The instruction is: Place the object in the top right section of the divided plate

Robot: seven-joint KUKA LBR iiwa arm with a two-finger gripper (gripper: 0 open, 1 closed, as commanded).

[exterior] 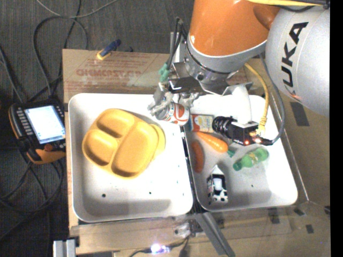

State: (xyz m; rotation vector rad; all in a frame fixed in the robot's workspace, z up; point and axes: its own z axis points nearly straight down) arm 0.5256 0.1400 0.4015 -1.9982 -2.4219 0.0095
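The yellow divided plate (124,142) lies in the left bin (96,197), with three hollow sections. Its top right section (142,138) is toward the bin divider. My gripper (162,104) hangs over the back right corner of the left bin, just past the plate's upper right edge. Its metal fingers (156,107) are shut on a small red and white can (178,113), which lies tilted above the rims between the two bins. The arm's orange band and grey wrist hide the back of the right bin.
The right bin (268,189) holds an orange carrot (213,142), a green bottle (250,158), a black and white cow toy (217,188), a brown sausage shape (198,156) and a white bottle with an orange label (203,123). A pendant (40,125) lies left of the bench.
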